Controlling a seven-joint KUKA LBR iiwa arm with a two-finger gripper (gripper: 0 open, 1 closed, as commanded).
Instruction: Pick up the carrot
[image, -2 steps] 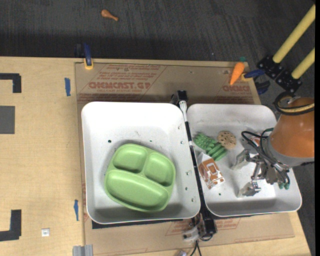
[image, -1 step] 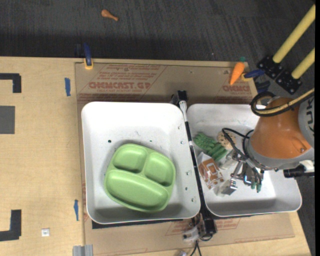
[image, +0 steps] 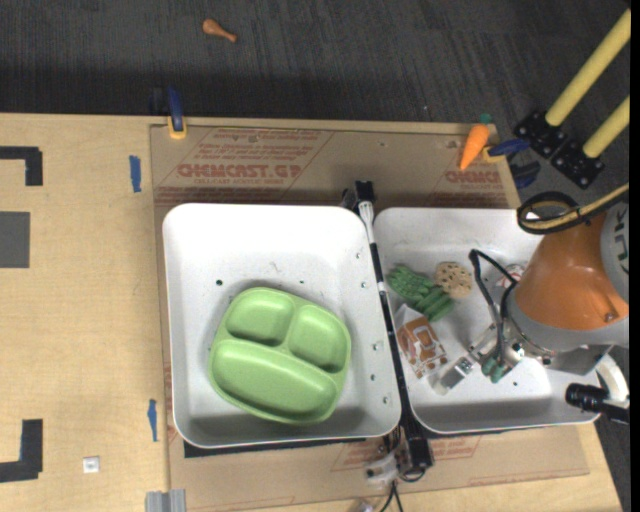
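The carrot, small and orange with a green top, lies on the cardboard bench top beyond the far edge of the right bin, near a blue clamp. My gripper is low inside the right bin, near its front wall, well away from the carrot. The orange band of the arm hides much of the wrist. A small silver piece lies just left of the gripper.
In the right bin lie a green leafy toy, a round cookie and a brown-and-white packet. The left bin holds a green divided plate. Another small orange item lies on the dark floor.
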